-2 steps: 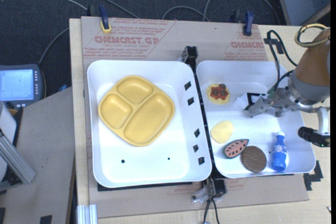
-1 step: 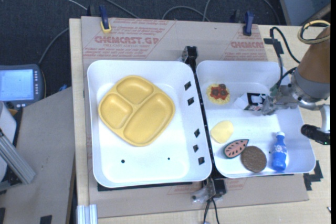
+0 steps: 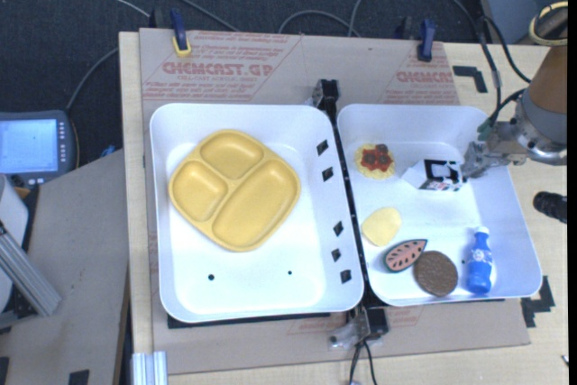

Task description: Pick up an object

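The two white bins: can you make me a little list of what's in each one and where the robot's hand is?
left bin: yellow divided plate
right bin: pizza toy, black-and-white card, pale yellow chip, watermelon slice, brown cookie, blue bottle
hand: over the right bin's far right side, beside the card

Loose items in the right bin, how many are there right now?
6: pizza toy at the back left, black-and-white card by the pincer, yellow piece mid-left, watermelon slice, brown disc and blue bottle along the front.
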Available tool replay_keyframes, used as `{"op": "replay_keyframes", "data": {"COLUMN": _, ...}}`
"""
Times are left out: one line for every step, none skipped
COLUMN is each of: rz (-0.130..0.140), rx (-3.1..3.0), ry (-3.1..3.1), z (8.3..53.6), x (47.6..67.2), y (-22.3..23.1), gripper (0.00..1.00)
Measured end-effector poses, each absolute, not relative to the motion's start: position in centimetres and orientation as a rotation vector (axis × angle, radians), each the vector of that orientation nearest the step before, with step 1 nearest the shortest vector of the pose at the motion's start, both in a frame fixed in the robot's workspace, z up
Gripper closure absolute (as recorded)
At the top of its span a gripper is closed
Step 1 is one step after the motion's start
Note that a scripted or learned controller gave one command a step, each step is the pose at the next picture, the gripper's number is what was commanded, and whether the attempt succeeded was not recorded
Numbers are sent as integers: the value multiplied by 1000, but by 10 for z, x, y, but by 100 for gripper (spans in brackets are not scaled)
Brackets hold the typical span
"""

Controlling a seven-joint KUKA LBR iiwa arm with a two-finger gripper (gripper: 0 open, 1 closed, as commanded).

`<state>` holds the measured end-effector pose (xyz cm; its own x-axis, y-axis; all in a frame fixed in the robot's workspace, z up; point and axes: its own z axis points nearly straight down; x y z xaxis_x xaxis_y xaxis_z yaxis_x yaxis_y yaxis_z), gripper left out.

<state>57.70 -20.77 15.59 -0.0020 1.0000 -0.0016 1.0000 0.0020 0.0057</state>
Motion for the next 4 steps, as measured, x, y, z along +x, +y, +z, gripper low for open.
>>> {"op": "replay_keyframes", "data": {"rz": 4, "rx": 2215, "ry": 2218, "z": 206, "x": 580, "y": -217, "gripper": 100}}
{"op": "replay_keyframes", "data": {"rz": 5, "rx": 2215, "ry": 2219, "z": 259, "x": 581, "y": -217, "gripper": 100}}
{"op": "replay_keyframes", "data": {"rz": 1, "rx": 2218, "ry": 2228, "z": 262, "x": 573, "y": -174, "gripper": 100}}
{"op": "replay_keyframes", "data": {"rz": 1, "rx": 2218, "ry": 2232, "z": 251, "x": 563, "y": -112, "gripper": 100}}
